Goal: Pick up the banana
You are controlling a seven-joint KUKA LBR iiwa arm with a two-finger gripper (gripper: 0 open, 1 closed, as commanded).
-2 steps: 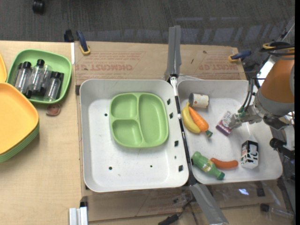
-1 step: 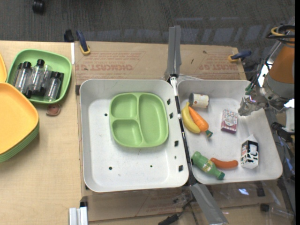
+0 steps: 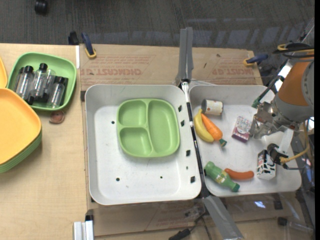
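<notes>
Upside-down red "CHEMCRZT" print on cardboard sheet (image 3: pixel 150 64)

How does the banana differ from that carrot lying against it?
The banana is yellow; the carrot is orange with a green stem end. The banana curves, the carrot runs straight and tapers. The banana lies nearer the bin's left wall, the carrot on its right side. Both lie slantwise, touching, in the right bin.

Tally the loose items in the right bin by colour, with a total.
Yellow: 1, banana
Orange: 2, carrot, chilli-shaped piece
Green: 1, bottle
Cream: 1, can
Pink: 1, packet
Black-and-white: 1, cow-patterned item
Total: 7
</notes>
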